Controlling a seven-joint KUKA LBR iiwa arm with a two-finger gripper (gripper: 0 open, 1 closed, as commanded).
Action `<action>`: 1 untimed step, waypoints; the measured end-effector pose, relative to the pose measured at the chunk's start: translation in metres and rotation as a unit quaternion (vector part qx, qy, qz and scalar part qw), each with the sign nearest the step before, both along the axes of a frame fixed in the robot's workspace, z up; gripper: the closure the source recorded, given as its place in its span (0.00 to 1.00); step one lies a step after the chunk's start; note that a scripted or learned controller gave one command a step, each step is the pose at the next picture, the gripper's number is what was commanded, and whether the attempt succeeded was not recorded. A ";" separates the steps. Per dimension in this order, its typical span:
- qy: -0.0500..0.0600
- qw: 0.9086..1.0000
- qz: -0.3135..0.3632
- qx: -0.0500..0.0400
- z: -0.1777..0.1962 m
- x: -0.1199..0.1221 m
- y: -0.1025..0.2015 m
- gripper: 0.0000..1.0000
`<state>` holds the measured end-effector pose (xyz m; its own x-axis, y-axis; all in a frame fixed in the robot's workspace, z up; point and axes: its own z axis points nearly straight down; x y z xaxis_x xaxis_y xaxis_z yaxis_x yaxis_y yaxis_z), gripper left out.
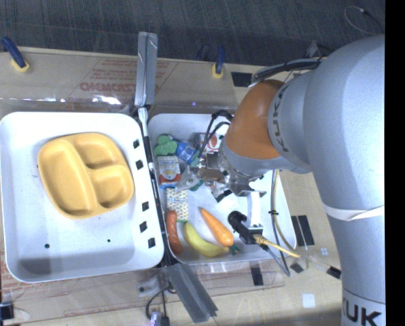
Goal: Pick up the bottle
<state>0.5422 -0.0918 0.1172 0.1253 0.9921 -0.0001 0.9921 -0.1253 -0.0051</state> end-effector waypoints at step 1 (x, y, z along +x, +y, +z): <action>-0.011 0.998 -0.069 -0.001 -0.015 0.039 -0.025 0.00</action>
